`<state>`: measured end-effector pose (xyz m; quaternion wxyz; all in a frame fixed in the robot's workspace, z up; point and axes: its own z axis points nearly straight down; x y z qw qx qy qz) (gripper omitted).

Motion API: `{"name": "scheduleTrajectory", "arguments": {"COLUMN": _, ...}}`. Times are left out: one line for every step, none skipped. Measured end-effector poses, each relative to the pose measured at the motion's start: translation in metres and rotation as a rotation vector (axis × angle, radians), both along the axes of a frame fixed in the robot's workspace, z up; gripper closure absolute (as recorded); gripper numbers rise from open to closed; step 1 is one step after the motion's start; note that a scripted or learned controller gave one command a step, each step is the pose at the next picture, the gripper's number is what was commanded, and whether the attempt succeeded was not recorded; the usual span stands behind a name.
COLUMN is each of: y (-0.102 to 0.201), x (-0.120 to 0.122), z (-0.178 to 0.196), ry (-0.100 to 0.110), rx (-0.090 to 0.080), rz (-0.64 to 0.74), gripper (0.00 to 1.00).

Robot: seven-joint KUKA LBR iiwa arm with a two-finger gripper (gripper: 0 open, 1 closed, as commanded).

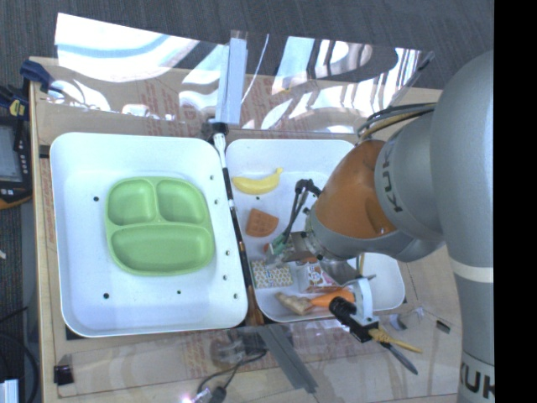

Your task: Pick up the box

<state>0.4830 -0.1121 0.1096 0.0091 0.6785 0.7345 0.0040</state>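
1. i see the arm (394,200) reaching in from 3 o'clock; its orange band and wrist cover much of the right bin (252,154).
2. the gripper (295,243) sits low over the middle of that bin, but the wrist hides it, so i cannot tell whether it has hold of anything.
3. the box (272,274), patterned and flat, lies at the gripper's 7 o'clock, its right end tucked under the wrist.
4. a banana (258,181) lies at 12 o'clock from the box, an orange wedge (261,222) between them.
5. the left bin (75,225) holds a green divided tray (159,225).
6. items at the bin's 6 o'clock edge are too jumbled to name.
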Motion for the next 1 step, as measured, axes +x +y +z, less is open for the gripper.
{"name": "scheduleTrajectory", "arguments": {"y": -0.0002, "x": 0.0, "z": 0.0001, "ry": 0.0, "rx": 0.0, "rz": -0.001, "gripper": 0.0}}
